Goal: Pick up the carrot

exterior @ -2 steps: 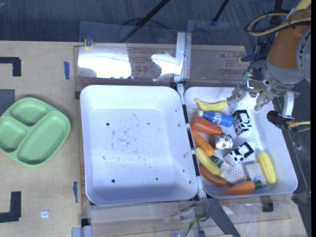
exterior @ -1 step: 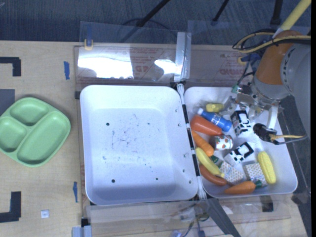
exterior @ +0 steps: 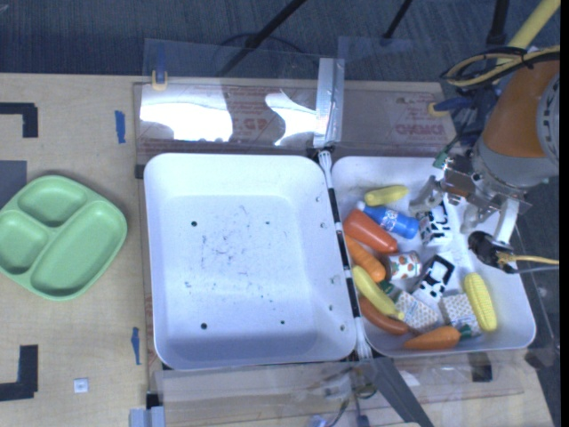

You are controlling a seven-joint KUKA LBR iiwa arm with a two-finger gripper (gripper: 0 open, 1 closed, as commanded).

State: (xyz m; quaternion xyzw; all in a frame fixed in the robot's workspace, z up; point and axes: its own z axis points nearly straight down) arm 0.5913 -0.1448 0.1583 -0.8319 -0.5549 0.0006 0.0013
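The arm hangs over the right bin (exterior: pixel 524 323), its pincer (exterior: pixel 442 210) at the toys, grip state unreadable, while the carrot (exterior: pixel 432 337) lies against the near rim.

Orange carrot (exterior: pixel 433 337), yellow corn (exterior: pixel 480 301), green plate (exterior: pixel 59 237).

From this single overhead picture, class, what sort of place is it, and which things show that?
Probably a robotics lab's picking bench: a grey arm with an orange band reaches over two white bins, the right one full of toy food such as a corn cob, and tripod legs stand behind.
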